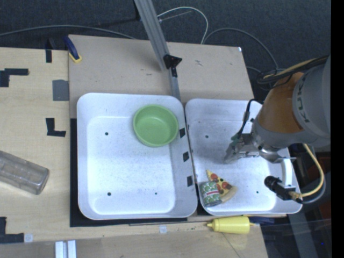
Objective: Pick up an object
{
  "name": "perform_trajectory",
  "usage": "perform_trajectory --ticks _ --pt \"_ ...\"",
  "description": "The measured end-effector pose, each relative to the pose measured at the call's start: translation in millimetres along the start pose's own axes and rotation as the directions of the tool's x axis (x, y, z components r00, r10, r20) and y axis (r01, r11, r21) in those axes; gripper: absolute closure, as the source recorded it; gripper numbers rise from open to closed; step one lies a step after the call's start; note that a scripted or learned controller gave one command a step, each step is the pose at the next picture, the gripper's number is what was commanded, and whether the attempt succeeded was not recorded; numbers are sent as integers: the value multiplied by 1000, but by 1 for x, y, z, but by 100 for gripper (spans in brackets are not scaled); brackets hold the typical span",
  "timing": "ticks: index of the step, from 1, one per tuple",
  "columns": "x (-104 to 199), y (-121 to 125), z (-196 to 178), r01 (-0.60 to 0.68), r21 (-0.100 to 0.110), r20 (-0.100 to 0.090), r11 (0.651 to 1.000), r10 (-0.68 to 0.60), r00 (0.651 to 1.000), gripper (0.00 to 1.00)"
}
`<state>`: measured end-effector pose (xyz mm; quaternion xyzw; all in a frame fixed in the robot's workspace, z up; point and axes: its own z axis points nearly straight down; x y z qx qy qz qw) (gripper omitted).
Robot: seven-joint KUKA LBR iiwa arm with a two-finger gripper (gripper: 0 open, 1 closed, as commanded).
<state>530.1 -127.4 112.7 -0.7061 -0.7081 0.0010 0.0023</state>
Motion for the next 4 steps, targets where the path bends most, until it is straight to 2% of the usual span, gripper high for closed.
perform_trajectory --ticks 2,3,4 --pt "3 -2 -112 -1 -9 3 1000 1 1000 100" --pt "50 19 -101 4 -3 0 1000 -4 1000 100" --pt "110 38 -104 6 -4 0 1000 -6 1000 100"
